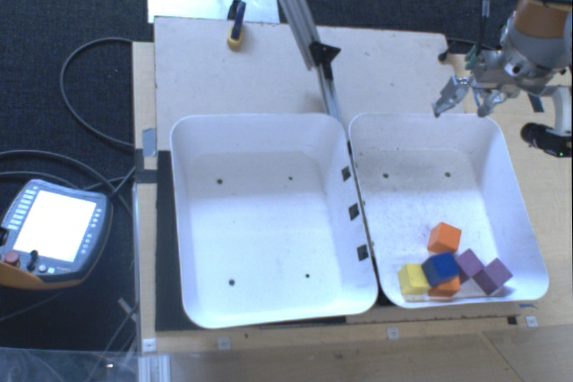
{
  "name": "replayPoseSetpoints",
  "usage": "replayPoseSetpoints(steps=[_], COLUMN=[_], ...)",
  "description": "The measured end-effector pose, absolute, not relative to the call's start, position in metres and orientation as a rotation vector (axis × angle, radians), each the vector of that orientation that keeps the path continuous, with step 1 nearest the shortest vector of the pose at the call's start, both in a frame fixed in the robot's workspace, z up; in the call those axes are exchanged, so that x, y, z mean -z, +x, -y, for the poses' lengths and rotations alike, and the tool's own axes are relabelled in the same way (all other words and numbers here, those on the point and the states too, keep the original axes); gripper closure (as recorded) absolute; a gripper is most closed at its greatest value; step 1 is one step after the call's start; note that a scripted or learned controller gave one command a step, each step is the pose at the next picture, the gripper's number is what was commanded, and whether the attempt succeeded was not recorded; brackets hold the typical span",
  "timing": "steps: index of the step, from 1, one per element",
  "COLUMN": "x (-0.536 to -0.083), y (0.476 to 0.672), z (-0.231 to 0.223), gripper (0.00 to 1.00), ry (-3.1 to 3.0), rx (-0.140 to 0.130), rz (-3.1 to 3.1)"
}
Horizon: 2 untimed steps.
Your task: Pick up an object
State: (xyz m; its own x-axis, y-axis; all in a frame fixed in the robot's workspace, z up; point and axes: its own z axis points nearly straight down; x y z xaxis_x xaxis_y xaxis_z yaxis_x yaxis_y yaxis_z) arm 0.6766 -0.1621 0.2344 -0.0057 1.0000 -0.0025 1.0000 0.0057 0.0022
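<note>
Several small blocks lie clustered in the near right corner of the right bin (501, 161): an orange cube (444, 238), a blue cube (440, 268), a yellow block (413, 279) and two purple blocks (491, 275). My gripper (469, 99) hangs above the far rim of the right bin, well away from the blocks. Its two fingers are spread apart with nothing between them.
The left bin (192, 157) stands beside the right one. A slanted metal pole (295, 0) crosses the board behind the bins. A clamp (236, 22) sits on the board's far edge. A teach pendant (52, 231) lies off the bench at left.
</note>
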Motion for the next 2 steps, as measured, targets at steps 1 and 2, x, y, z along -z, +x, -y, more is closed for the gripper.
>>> replayPoseSetpoints(steps=[1,2], x=[-0.149,-0.149], y=[0.665,0.687], z=[0.171,0.186], gripper=[0.0,0.0], ry=[2.222,2.213], rx=[0.006,-0.004], rz=[-2.225,-2.222])
